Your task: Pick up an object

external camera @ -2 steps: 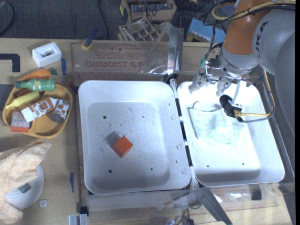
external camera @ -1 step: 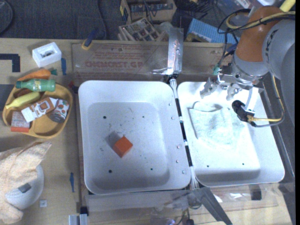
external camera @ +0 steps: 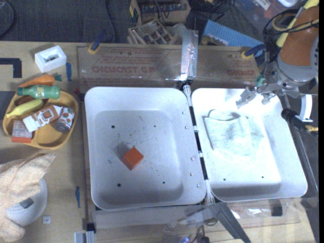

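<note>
An orange-red block (external camera: 132, 157) lies in the middle of the left bin (external camera: 101, 105), with a small grey patch beside it. A crumpled white cloth (external camera: 234, 132) lies flat in the right bin (external camera: 283, 181), toward its back left. My gripper (external camera: 255, 96) hangs over the back edge of the right bin, just above and behind the cloth. Its fingers (external camera: 243, 98) are spread open and hold nothing. The grey arm with its orange band (external camera: 302, 28) comes in from the upper right.
A wooden bowl (external camera: 10, 128) of toy food and packets stands left of the bins, with a small white box (external camera: 50, 58) behind it. A beige cloth (external camera: 23, 178) lies at the lower left. Clear plastic walls (external camera: 136, 65) stand along the back.
</note>
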Available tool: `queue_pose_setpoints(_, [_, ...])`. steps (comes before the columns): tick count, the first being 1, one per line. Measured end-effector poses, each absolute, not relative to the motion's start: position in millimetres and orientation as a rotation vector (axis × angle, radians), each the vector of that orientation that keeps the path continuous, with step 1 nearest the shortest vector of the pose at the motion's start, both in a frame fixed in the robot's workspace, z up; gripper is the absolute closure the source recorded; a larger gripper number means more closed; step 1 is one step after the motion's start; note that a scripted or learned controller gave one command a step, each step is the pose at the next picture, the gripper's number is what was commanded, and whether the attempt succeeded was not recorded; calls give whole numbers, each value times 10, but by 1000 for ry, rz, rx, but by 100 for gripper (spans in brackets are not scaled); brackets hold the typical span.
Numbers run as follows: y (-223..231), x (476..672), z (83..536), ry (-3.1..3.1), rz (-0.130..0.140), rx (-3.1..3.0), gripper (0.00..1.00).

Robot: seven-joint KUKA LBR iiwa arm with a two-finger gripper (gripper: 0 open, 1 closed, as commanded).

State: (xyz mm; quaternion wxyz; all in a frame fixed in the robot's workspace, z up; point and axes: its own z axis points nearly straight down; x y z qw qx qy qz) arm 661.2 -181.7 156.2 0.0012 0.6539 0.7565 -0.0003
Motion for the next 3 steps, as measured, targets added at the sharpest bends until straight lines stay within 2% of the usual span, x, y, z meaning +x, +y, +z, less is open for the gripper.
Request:
queue_pose_setpoints(1, [-1939, 6546, 2306, 2304, -2, 2134, 0])
queue_pose_setpoints(2, [-1241, 6652, 1992, 2253, -2, 2193, 0])
queue_pose_setpoints(3, [-2051, 6657, 1376, 2389, -3, 2044, 0])
